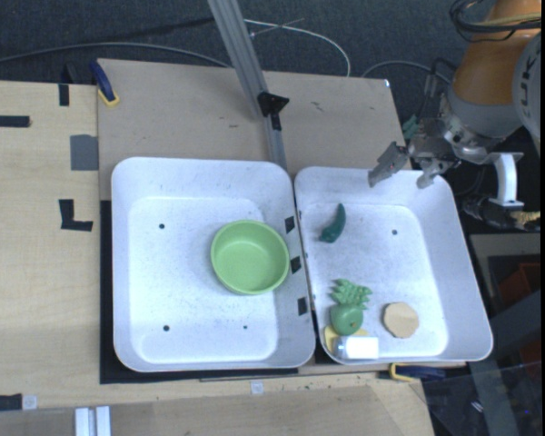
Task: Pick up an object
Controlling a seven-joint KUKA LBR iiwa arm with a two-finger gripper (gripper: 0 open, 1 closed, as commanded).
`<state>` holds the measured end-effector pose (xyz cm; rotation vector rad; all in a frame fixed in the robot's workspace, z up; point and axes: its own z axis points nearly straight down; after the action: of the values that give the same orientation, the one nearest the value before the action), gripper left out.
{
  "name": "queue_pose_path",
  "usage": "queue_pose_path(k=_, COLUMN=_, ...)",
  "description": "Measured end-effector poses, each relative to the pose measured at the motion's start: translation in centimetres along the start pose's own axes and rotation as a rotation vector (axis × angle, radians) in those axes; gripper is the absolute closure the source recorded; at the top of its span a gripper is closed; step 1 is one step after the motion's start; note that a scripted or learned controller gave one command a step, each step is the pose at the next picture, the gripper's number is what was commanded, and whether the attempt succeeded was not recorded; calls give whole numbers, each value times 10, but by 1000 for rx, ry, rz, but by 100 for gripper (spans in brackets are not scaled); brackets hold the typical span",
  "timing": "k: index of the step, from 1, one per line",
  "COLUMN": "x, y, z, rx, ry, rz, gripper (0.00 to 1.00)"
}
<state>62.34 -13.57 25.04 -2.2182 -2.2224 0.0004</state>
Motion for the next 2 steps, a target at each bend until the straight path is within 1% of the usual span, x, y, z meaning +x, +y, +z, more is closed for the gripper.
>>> queue_pose_path(k=1, x=0, y=0, z=0, rx=0, ry=0, rz=0, gripper=0)
queue_pose_path(k=2, x=-3, y=-2, z=64, rx=7, ry=-1, rz=1, gripper=0)
